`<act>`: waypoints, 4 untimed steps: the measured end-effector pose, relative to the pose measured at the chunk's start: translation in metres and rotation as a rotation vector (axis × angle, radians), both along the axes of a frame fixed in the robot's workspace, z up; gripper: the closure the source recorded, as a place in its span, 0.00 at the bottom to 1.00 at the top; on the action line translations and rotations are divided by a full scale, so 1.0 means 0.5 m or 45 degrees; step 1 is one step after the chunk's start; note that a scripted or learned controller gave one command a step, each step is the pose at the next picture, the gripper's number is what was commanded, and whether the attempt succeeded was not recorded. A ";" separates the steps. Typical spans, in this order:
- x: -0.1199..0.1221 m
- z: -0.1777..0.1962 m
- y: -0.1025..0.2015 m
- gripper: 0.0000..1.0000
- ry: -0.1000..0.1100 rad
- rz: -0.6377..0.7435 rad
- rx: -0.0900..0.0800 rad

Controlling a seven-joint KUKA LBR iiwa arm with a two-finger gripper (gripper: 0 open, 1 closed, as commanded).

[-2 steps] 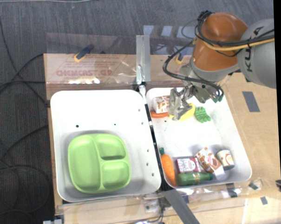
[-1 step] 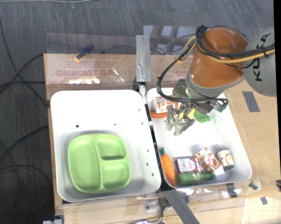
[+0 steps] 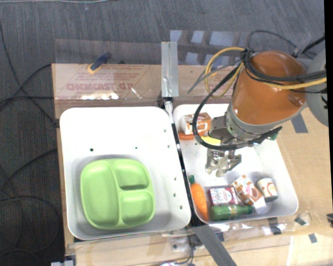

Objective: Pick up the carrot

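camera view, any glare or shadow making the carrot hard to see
In the camera view the lighting is even and soft; the carrot reads clearly orange against the right bin near its left wall. The arm casts only a faint shadow under the gripper, short of the carrot. The green tray in the left bin throws a soft shadow; fine detail is slightly blurry.

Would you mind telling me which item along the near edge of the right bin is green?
The green bottle, lying on its side between the orange carrot and the white-wrapped items.
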State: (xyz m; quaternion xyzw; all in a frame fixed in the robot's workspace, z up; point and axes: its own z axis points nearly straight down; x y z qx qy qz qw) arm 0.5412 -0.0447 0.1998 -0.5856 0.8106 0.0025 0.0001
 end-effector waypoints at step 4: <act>-0.029 -0.036 0.024 1.00 -0.006 1.718 0.012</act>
